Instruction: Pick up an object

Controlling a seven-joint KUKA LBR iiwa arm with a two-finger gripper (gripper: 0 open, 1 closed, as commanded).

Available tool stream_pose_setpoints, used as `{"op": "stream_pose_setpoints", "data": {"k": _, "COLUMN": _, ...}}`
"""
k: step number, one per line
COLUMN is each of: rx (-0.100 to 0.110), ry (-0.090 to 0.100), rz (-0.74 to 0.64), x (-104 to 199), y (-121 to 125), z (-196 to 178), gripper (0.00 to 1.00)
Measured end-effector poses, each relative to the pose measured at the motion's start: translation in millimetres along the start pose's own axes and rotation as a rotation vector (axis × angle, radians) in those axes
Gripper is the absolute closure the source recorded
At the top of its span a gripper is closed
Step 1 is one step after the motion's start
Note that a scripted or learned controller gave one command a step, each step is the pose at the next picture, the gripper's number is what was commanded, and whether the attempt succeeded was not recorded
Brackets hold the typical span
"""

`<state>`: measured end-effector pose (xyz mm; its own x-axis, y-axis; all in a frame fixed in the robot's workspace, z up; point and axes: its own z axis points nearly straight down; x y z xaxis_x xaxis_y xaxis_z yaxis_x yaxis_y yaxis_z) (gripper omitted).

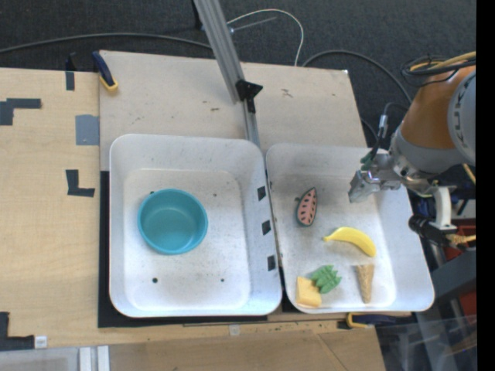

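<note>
The right bin (402, 284) holds a watermelon slice (307, 206), a yellow banana (353, 239), a green leafy toy (326, 277), a yellow cheese wedge (308, 293) and an ice cream cone (364, 281). My gripper (362, 185) hangs over the bin's upper right part, above and to the right of the banana and well right of the watermelon slice. Nothing shows between its fingers. The grey arm with its orange band (433, 122) comes in from the right.
A teal bowl (173, 221) sits in the left bin (124, 161). A metal pole (224, 41) slants down to the gap between the bins. Cables run across the dark floor behind the bench. A blue and yellow clamp (104, 71) grips the bench's back left edge.
</note>
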<state>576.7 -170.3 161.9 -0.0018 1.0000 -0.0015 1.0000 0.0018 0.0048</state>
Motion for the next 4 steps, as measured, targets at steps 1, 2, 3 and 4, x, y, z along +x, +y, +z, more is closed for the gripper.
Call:
{"op": "stream_pose_setpoints", "data": {"k": 1, "rx": 0.002, "ry": 0.000, "rz": 0.001, "x": -4.7, "y": -3.2, "z": -44.5, "gripper": 1.00}}
{"op": "stream_pose_setpoints", "data": {"k": 2, "rx": 0.004, "ry": 0.001, "rz": 0.001, "x": -4.5, "y": -2.6, "z": -62.1, "gripper": 1.00}}
{"op": "stream_pose_setpoints", "data": {"k": 3, "rx": 0.007, "ry": 0.003, "rz": -0.003, "x": 45.0, "y": -7.3, "z": -53.0, "gripper": 1.00}}
{"op": "stream_pose_setpoints", "data": {"k": 4, "rx": 0.006, "ry": 0.004, "rz": -0.006, "x": 106.5, "y": -9.8, "z": -53.7, "gripper": 1.00}}
